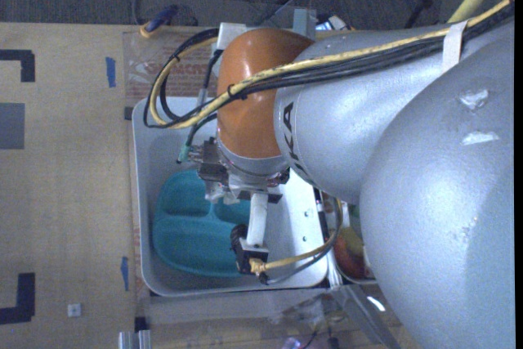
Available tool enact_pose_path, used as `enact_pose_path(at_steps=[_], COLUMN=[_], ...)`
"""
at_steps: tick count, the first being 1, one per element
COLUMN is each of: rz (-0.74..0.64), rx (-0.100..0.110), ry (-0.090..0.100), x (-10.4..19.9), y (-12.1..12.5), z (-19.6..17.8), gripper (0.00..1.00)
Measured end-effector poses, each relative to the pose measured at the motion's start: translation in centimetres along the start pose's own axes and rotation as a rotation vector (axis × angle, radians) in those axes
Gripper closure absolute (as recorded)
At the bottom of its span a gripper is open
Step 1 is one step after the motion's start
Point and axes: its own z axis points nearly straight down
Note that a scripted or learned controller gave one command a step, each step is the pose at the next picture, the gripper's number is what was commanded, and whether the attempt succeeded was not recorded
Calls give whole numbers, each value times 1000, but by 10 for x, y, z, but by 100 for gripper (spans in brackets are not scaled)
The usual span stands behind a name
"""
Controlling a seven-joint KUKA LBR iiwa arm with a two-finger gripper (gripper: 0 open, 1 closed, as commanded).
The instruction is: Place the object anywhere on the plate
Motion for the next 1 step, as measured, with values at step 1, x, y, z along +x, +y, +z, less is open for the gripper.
enact_pose_path(at_steps=[1], rz=[-307], rx=[5], ry=[-1], x=[-3], y=[-19], z=[-6], gripper=[100])
